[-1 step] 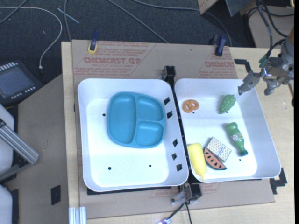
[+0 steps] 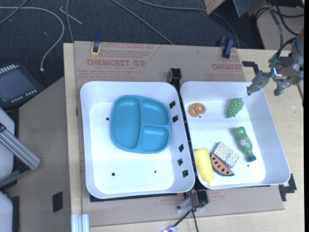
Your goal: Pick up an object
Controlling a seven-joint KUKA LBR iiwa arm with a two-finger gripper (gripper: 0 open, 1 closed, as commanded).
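Nothing has yet been lifted, so the whole of the task is judged to remain. The two-finger metal pincer [image 2: 267, 81] is seen at about two o'clock in the camera view, above the upper right corner of the right-hand shallow white bin [image 2: 275, 144]. Its two fingers are spread wide apart, one dark fingertip [image 2: 254, 86] pointing toward the bin's rim, and nothing is seen between them.

Five candidate things are seen lying in the right bin, all untouched. A green bunch of toy grapes [image 2: 235, 107] is placed at about one o'clock in that bin and is the nearest thing to the pincer. A small orange pretzel-shaped toy [image 2: 196, 109] lies at about eleven o'clock. A green toy bottle [image 2: 245, 143] is laid on its side at about four o'clock. A toy watermelon slice with a checked wrapper [image 2: 225, 159] rests at about six o'clock, just beside a yellow toy banana-like piece [image 2: 204, 165] at seven o'clock against the bin wall.

In the left-hand white bin [image 2: 96, 168] a light blue plastic divided plate [image 2: 140, 124] is seen near the centre.

Still to be done, as judged: a thing to be chosen, the pincer lowered over it, closed, and raised.
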